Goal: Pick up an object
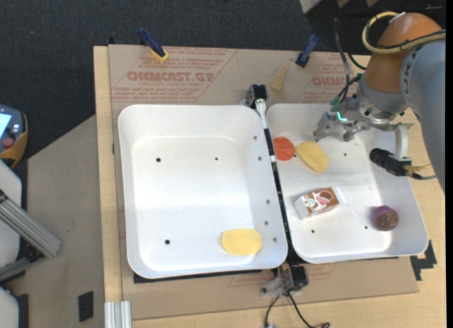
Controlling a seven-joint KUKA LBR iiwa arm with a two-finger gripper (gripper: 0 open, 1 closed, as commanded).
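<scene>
Dark carpet surrounds the cardboard-topped bench printed "CHEMCAST", where the gripper [338, 122] hangs over the far edge of the right bin [354, 249], gripping nothing, whether spread or closed I cannot tell. Nearest it lie a yellow piece [312, 156] and an orange-red disc [284, 149] by the left wall, then a labelled packet [318, 202], its print unreadable, and a purple ball [385, 217] at the near right corner. This looks like the approach step: next it should descend over the yellow piece and close.

A flat yellow oval piece [241, 241] is lying in the left white bin [141, 178]; the small wrapped packet [318, 202] is sitting in the right white bin [354, 245].
</scene>
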